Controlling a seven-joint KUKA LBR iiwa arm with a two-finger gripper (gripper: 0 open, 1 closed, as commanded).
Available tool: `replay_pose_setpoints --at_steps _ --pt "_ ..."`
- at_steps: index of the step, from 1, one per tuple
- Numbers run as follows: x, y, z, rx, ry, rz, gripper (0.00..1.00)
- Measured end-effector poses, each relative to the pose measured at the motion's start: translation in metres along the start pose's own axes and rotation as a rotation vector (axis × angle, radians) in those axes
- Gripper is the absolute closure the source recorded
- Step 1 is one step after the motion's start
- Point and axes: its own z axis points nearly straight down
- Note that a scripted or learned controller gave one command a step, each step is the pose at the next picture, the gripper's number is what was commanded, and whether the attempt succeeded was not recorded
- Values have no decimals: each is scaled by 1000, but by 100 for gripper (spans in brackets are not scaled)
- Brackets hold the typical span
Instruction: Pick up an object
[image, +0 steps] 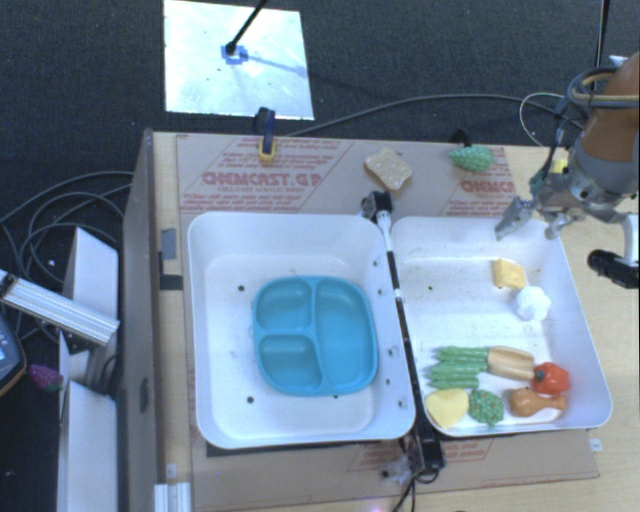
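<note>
Hovering with fingers apart and nothing between them, the gripper (532, 218) sits above the right bin's (455, 262) far edge. Below it, the yellow block (508, 273) touches a white ball (532, 303); descending there risks nudging both or catching the rim.

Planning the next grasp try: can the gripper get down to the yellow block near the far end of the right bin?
Probably yes. The gripper hangs open above the right bin's far rim, and the yellow block lies just below it with bare floor on three sides; only the white ball sits close.
</note>
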Motion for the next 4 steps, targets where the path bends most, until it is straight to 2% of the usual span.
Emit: replay_pose_setpoints --at_steps 1,2,3,4 --pt "0 -4 37 3 0 2 0" --pt "0 -26 57 2 0 3 0" --pt "1 -24 91 2 0 1 0" --pt "2 -20 74 -9 0 -2 100"
